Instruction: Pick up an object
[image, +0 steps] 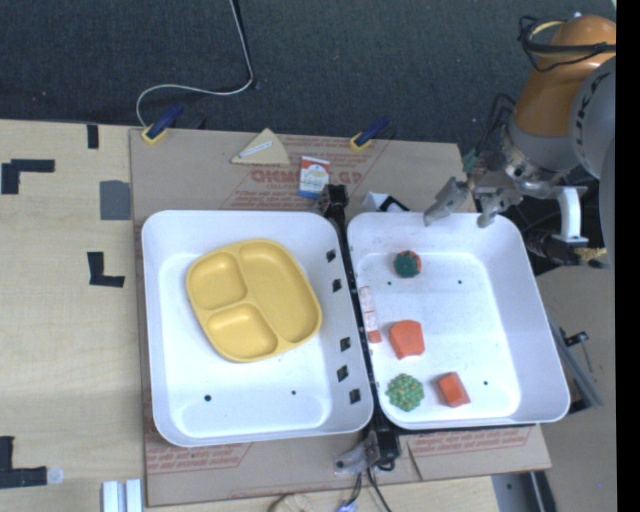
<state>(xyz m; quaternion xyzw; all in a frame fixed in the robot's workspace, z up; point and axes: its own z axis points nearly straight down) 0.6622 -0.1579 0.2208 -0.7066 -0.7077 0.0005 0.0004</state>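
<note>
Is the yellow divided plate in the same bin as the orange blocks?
No: the yellow plate lies in the left bin; both orange blocks sit in the right bin.

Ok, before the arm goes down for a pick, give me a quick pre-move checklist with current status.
1. End effector carries nothing between its fingers: ok.
2. Fingers spread apart: ok.
3. End effector over the right bin: not ok, it hangs at the far rim.
4. Targets lie apart: ok; dark green piece, large orange block, light green piece, small orange block.
5. Yellow tray out of the way in the left bin: ok.
</note>
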